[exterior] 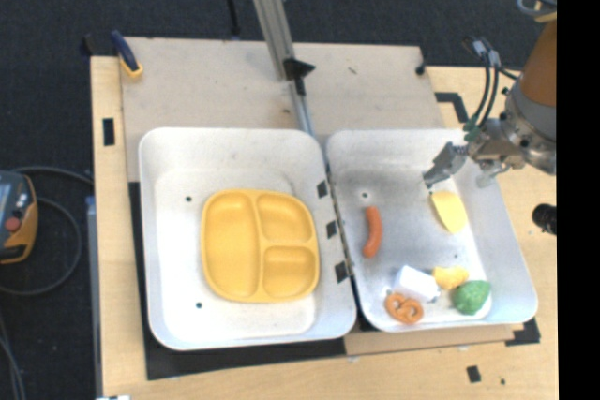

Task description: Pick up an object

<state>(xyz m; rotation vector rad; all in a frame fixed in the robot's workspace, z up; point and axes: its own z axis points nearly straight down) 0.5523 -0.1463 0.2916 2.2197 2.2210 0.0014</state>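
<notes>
Yellow wedge (450, 211) near bin's right wall (511, 229)

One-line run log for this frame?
tool above right bin | over yellow wedge | nothing seen held | yellow tray in left bin

An orange band (539, 70) is seen above the grey wrist (530, 122) of the arm. Dark cables (487, 84) are looped beside it, and a grey metallic gripper (448, 166) with angular fittings is attached below.
</notes>
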